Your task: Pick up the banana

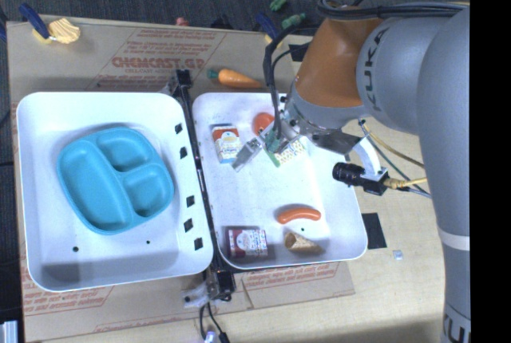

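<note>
The gripper (270,143) hangs low over the right bin (343,198), beside a small carton (226,143); whether it is clenched or released I cannot tell. The likeliest banana (65,32) is a pale yellow lump on the cardboard beyond the left bin (32,174), too stubby to give its long axis.

Light is even and fairly bright, from above. The white bins (192,198) glare slightly. Shadows are soft. The picture is a little grainy, and small items look blurred.
</note>
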You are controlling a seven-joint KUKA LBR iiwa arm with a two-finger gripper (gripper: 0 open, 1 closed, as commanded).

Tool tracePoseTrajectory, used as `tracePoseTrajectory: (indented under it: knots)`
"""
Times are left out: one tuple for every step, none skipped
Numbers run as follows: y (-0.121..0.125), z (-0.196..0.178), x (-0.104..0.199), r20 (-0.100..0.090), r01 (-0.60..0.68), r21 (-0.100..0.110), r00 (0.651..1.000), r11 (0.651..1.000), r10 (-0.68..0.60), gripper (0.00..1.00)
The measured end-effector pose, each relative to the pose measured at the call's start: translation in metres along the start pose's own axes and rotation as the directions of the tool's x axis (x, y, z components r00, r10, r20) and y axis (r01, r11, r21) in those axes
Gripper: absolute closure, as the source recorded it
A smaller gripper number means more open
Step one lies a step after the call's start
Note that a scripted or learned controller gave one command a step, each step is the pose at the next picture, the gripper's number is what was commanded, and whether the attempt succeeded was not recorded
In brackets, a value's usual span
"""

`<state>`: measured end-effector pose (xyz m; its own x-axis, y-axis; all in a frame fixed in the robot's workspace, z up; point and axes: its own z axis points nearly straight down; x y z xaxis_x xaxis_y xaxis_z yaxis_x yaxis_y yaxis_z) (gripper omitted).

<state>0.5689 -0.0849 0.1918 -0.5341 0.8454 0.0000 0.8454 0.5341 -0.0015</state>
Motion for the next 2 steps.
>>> tracePoseTrajectory:
  knots:
    - [-0.027, 0.001, 0.078, -0.003, -0.217, 0.004, 0.976, 0.976, 0.217, 0.00]
    - [0.029, -0.041, 0.126, -0.001, -0.575, 0.003, 0.818, 0.818, 0.575, 0.00]
